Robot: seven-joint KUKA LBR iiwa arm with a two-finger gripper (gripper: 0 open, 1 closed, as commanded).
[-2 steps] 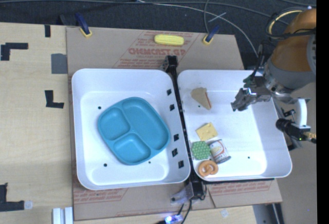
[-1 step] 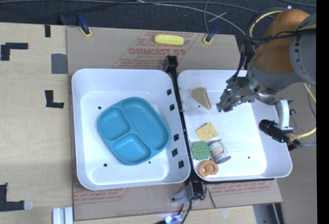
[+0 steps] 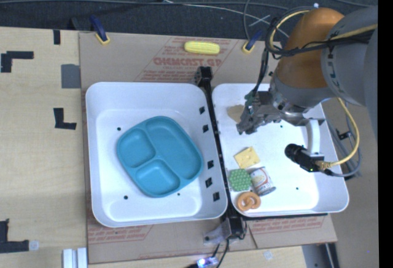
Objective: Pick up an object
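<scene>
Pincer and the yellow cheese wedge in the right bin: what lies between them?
Bare white bin floor lies between the pincer and the cheese wedge, seen in the camera view.

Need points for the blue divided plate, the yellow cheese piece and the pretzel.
blue divided plate [image 3: 159,155]: camera view, centre where its dividers meet, left bin.
yellow cheese piece [image 3: 246,157]: camera view, middle of its top face, right bin.
pretzel [image 3: 249,201]: camera view, on its brown loop, right bin.

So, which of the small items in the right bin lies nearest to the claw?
The yellow cheese-like wedge. It lies just below the claw, while the green piece, the can and the pretzel lie farther down.
</scene>
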